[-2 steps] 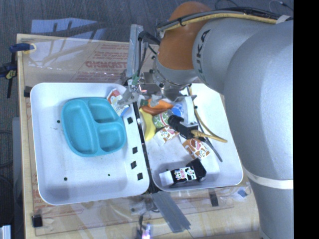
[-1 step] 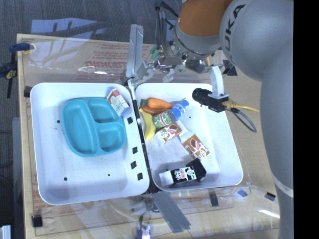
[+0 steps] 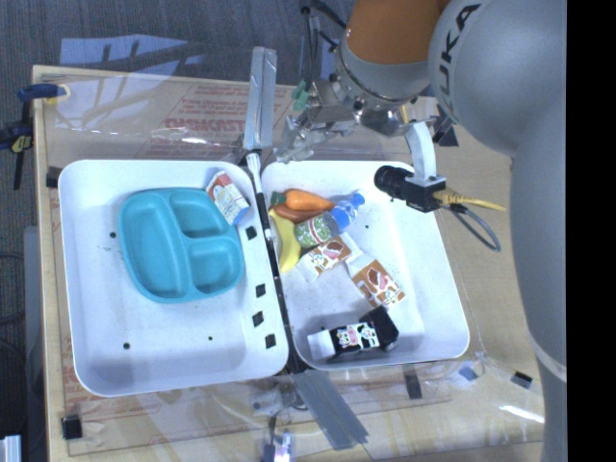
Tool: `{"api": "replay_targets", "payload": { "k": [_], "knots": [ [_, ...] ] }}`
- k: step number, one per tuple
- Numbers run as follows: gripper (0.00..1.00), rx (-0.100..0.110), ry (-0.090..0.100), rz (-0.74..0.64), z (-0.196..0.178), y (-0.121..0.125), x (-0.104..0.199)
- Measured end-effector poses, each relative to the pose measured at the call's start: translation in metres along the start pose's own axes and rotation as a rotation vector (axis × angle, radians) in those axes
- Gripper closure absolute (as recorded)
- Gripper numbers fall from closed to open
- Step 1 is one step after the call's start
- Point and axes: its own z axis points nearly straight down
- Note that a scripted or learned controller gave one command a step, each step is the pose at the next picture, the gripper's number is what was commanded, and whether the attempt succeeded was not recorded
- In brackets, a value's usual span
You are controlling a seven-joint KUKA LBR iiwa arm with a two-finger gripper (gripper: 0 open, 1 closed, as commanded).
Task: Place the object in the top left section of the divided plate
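The divided plate lies in the left bin, a small carton leaning by its upper right edge. The gripper is held above the bins' far rim, its state untellable. Among the crowded right bin, a neighbour could be dragged along.

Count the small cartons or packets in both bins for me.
4. One carton leans in the left bin beside the plate. In the right bin: two packets mid-bin and a dark carton at the near edge. The pile may hide more.
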Motion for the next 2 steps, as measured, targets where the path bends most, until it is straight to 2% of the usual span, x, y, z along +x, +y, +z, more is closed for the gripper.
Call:
{"api": "replay_targets", "payload": {
  "k": [1, 2],
  "knots": [
    [1.00, 0.001, -0.002, 0.539, -0.037, 0.012, 0.028],
    [1.00, 0.002, -0.001, 0.175, 0.048, -0.083, 0.046]
  ]
}}
